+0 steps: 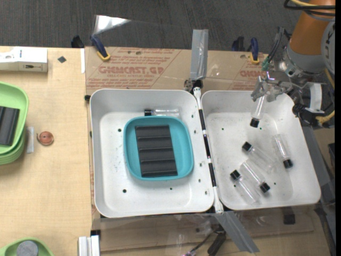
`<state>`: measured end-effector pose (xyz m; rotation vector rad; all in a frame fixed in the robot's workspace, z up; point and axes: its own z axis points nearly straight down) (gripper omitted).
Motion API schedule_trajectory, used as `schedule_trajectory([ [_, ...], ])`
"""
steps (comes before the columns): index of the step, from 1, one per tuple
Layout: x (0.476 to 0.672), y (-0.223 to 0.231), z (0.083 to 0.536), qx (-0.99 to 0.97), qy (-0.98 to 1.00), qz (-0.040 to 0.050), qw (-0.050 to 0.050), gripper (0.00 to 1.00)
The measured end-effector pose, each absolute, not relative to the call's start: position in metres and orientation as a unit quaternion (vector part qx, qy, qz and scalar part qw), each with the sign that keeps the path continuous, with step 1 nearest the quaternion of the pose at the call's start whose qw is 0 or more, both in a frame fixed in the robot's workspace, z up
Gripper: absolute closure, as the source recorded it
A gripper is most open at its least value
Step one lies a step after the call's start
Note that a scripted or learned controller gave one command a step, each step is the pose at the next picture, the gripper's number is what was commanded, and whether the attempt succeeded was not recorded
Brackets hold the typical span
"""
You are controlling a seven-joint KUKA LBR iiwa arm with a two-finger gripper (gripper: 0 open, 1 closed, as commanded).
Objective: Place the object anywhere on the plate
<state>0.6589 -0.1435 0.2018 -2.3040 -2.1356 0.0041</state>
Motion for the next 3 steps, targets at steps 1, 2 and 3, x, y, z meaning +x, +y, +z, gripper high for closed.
schedule_trajectory([
  [1, 0.639, -0.110, 0.189, -0.657, -0.754, 0.0009, 0.001, 1.00],
  [2, 0.597, -0.023, 0.223, -0.563, -0.827, 0.0006, 0.001, 1.00],
  [3, 0.577, 0.034, 0.191, -0.473, -0.881, 0.0008, 0.001, 1.00],
])
